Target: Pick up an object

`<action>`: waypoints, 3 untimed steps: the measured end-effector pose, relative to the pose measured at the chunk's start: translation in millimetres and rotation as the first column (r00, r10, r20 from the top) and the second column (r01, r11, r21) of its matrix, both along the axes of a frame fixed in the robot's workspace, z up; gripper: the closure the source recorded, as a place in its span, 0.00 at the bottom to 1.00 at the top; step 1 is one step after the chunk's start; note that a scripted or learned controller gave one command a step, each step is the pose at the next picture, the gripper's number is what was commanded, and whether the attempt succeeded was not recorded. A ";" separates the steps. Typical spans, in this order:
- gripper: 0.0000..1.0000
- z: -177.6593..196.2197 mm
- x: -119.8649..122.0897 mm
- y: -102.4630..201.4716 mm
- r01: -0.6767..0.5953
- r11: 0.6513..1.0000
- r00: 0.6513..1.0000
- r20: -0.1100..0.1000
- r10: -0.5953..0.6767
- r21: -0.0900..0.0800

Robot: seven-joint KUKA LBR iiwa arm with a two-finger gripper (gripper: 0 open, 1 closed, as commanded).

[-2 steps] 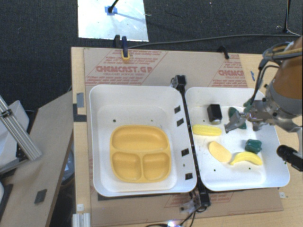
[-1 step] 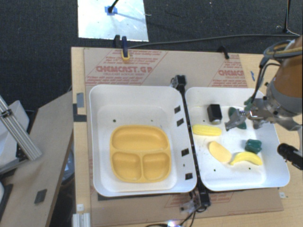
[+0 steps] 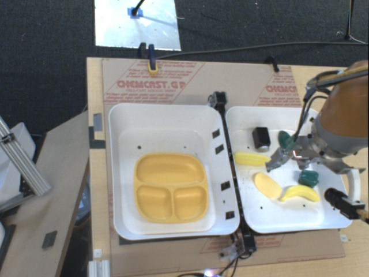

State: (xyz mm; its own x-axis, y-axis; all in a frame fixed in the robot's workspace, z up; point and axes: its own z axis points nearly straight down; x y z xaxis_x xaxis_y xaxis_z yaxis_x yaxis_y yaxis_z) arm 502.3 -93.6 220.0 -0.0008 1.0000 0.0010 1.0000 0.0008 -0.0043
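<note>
Yellow tray (image 3: 170, 187) in left bin (image 3: 124, 154); banana (image 3: 300, 194) in right bin (image 3: 242, 154)

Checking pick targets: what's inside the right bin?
In the right bin: a black block, a yellow corn cob, a yellow oval piece, a banana and teal pieces. The arm covers the bin's far right side.
</note>
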 end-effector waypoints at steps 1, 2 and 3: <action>0.00 -43.3 3.8 4.0 0.000 1.000 1.000 0.001 0.000 0.000; 0.00 -99.2 -2.7 -3.8 0.001 1.000 1.000 -0.001 -0.001 0.000; 1.00 -86.1 -0.9 -3.6 0.000 1.000 1.000 0.006 0.000 -0.001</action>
State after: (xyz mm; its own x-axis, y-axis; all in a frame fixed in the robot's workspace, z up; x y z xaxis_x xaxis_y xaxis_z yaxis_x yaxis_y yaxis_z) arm 501.3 -97.3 133.9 -0.0012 1.0000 -0.0005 1.0000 0.0012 0.0018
